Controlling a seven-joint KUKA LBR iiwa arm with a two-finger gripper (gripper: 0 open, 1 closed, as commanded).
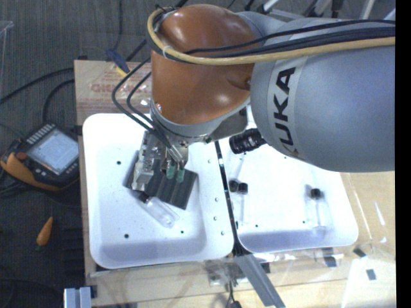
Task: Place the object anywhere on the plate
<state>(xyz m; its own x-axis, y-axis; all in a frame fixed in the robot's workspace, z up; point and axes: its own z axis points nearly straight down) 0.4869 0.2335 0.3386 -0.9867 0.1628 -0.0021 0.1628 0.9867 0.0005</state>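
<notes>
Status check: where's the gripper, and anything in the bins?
Gripper low over left bin. Clear object just below it in that bin. Small clear item in right bin. Plate unidentified.

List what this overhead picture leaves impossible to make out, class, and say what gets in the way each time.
- Camera view: whether the gripper is open or shut; its body masks the tips.
- The clear item below it in the left bin: too faint to identify.
- Rear of the right bin: covered by the arm.
- Small dark pieces there: too small to name.
</notes>
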